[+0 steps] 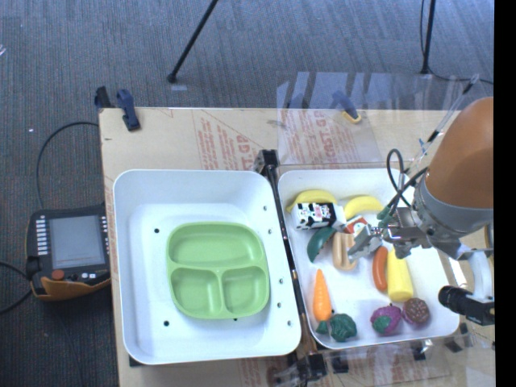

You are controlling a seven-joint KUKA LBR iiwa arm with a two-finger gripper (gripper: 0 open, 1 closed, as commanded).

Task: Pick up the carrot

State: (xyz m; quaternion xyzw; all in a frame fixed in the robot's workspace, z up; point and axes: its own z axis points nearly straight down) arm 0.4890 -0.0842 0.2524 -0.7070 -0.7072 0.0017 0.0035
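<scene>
Orange tapered carrot flat in right bin, metal pincer nearby, finger spread unreadable.

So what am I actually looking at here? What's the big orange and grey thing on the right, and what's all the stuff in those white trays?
You are looking down at a slant from one fixed camera above a workbench. The orange and grey shape on the right is a robot arm, and the metal part at its tip is the gripper, the piece it grabs things with. It hovers over the right bin, which is full of toy food: the carrot it is meant to pick up, two bananas, a small milk carton, a hot dog, a yellow corn cob, broccoli and more. The gripper is above the hot dog, not the carrot, which lies untouched nearer the bin's front left. I cannot make out anything held. The left bin holds a green divided plate. The box on the floor at far left is a handheld controller.
</scene>
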